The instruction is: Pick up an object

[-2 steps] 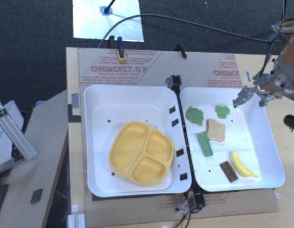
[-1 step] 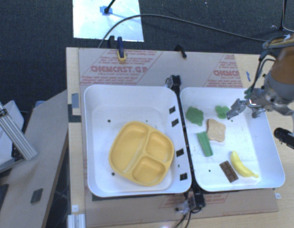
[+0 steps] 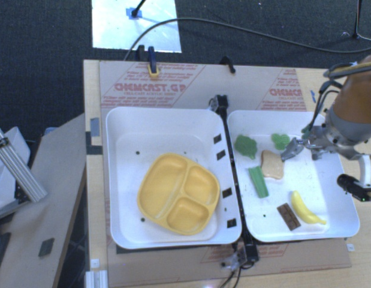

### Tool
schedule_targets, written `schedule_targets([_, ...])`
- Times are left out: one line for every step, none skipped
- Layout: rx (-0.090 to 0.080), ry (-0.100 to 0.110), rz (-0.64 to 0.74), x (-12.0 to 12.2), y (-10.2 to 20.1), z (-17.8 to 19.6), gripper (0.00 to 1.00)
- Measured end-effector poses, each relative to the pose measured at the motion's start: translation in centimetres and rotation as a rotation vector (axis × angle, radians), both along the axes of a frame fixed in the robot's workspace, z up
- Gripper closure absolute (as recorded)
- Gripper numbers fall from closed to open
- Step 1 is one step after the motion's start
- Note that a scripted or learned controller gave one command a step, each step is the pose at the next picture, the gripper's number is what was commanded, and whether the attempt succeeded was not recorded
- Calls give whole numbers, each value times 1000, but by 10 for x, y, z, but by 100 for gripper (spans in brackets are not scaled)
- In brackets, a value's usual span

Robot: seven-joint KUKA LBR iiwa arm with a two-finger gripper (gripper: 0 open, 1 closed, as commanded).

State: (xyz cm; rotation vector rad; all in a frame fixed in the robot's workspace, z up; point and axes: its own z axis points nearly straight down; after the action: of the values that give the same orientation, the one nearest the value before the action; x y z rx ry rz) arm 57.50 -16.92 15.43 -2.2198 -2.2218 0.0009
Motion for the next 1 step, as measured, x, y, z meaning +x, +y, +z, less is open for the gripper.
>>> schedule_targets([0,1,0,-3,-6,-45,0])
